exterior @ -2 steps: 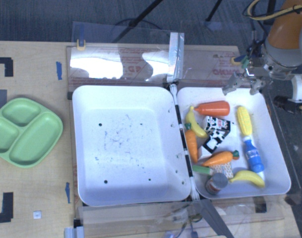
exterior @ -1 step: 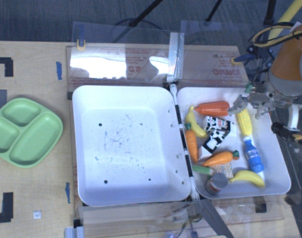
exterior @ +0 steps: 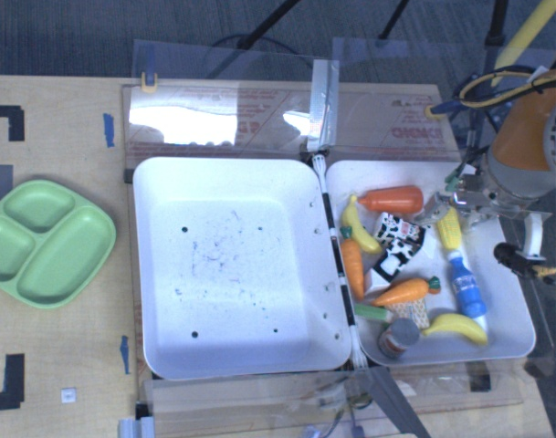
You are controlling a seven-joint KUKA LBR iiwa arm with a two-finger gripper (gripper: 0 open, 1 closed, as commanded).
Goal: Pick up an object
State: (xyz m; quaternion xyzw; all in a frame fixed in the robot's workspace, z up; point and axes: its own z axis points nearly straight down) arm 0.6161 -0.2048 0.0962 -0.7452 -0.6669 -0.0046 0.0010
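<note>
The right bin holds a heap of toy items. Among them are a red-orange sausage shape, a small banana, two carrots and a black-and-white checkered piece. There are also a yellow corn cob, a blue-and-white bottle, a second banana and a grey can. My gripper hangs over the bin's upper right corner, just above the corn cob and right of the sausage shape. Nothing is visibly held in it.
The left bin lies beside the right one, with a raised divider between them. A green divided plate rests on the bench at far left. Clear plastic walls stand behind both bins.
</note>
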